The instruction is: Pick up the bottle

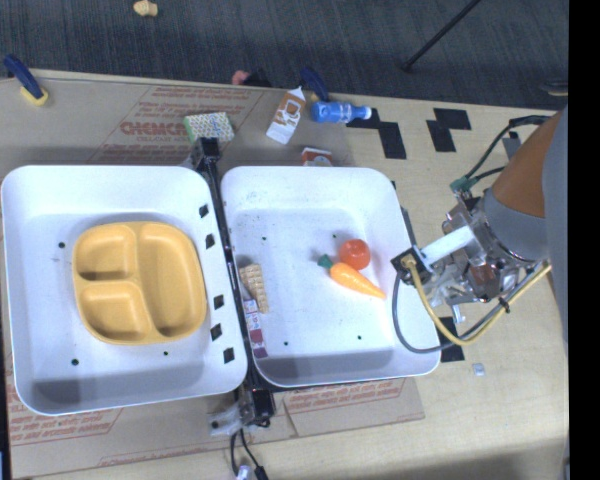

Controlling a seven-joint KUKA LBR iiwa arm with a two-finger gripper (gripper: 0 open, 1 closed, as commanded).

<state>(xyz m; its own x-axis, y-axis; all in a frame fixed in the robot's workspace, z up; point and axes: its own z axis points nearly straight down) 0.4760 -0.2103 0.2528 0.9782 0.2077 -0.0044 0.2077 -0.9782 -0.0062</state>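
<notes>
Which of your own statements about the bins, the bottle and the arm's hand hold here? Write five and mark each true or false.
1. The blue bottle lies inside the right bin. False: it lies on the bench beyond that bin.
2. The yellow divided tray sits in the left bin. True.
3. The carrot lies beside the tomato in the right bin. True.
4. The hand hovers above the bottle. False: it is off the right bin's right rim.
5. The waffle piece lies on the tray. False: it lies in the right bin.
</notes>
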